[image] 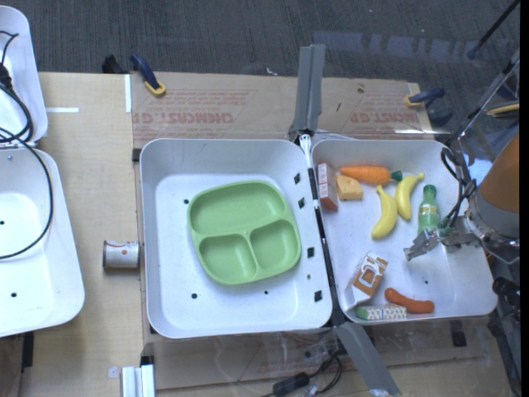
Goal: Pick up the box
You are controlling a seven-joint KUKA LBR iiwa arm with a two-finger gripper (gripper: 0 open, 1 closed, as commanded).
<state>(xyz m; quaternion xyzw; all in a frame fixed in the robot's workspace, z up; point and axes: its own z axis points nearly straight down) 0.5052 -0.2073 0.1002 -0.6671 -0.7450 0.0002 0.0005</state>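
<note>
The box [369, 274] is small, orange and white, and lies in the lower middle of the right bin [463, 300]. My gripper [420, 246] hovers up and to the right of it, about a box length away, just below a green bottle [427, 208]. Its fingers look open with nothing between them. The arm comes in from the right edge.
A red and white carton [324, 186] leans on the right bin's left wall. Also there are a carrot [364, 173], a cheese wedge [350, 188], two bananas [384, 213], a red sausage [407, 301] and a packet [382, 313]. The left bin [165, 304] holds a green divided plate [244, 230].
</note>
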